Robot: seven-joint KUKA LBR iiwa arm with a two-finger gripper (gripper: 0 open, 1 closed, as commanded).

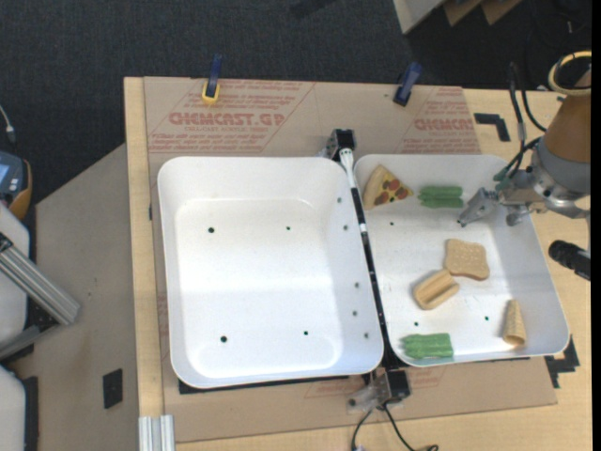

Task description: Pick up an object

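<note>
The gripper [488, 205] hangs over the far right part of the right bin [535, 252], its dark fingers spread apart with nothing between them. It sits low and tilted toward the bin floor, which reads as a reach toward the food toys rather than a carry. Any of them would serve as the task's thing. Nearest is the green bar [440, 195], just left of the fingers, with the pizza slice [384, 187] beyond it by the bin's far left corner. Nearer the camera lie the toast [467, 259] and the bread roll [436, 289], close together mid-bin; the cone [514, 322] rests by the right wall, and a second green piece [428, 347] lies against the near rim. The pieces lie loose and well scattered, so most leave room for fingers on both sides; the ones hugging the walls look harder to take.

The left bin [188, 280] sits beside it, the two rims touching along a dark strip. Both rest on a brown board [282, 111], held at the far edge by a clamp [212, 88]. Dark floor surrounds the bench.
</note>
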